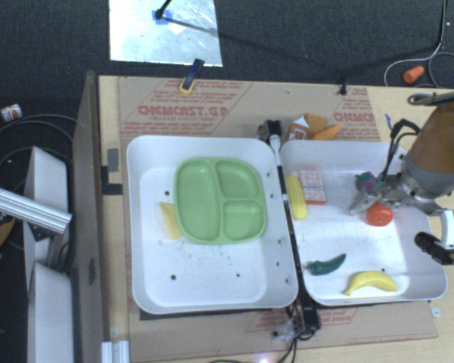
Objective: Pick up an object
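Tomato point(379, 215) touching fingers point(361, 203), grapes point(365, 179) beside

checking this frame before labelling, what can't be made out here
- Gripper fingers: too small and blurred to tell open or shut.
- Purple thing beside it: too blurred to identify.
- Yellow piece: partly tucked under the green plate.
- Arm: cut off by the right edge.

Both bins point(212, 297) smooth white plastic, green tray point(218, 200) matt plastic, bench top point(181, 112) printed cardboard.
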You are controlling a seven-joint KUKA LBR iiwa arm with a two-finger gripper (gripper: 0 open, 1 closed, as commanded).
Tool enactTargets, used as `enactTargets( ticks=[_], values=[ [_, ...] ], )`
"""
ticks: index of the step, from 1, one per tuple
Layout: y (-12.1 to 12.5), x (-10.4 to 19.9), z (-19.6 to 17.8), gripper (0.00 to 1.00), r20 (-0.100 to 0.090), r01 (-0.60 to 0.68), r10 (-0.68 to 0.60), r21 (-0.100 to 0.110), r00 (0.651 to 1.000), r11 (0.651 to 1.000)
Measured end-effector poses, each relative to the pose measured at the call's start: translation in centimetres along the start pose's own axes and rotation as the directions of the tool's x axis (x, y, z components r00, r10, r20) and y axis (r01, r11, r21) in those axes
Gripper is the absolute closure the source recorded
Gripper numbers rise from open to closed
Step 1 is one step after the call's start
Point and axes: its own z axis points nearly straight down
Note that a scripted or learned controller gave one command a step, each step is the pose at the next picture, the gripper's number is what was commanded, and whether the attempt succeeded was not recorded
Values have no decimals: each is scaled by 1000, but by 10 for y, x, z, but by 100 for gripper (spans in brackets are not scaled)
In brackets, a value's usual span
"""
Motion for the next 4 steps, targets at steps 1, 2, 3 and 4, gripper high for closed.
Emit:
enactTargets(
  ticks=[1, 2, 3, 4],
  values=[
    [2, -1, -14, 100, 2, 1, -1, -7, 1000, 1000],
    [2, 0, -13, 0, 1, 1, -1, -6, 1000, 1000],
    [57, 30, -2, 0, 0, 8, -8, -6, 1000, 1000],
    [89, 9, -3, 0, 2, 5, -5, -6, 1000, 1000]
  ],
)
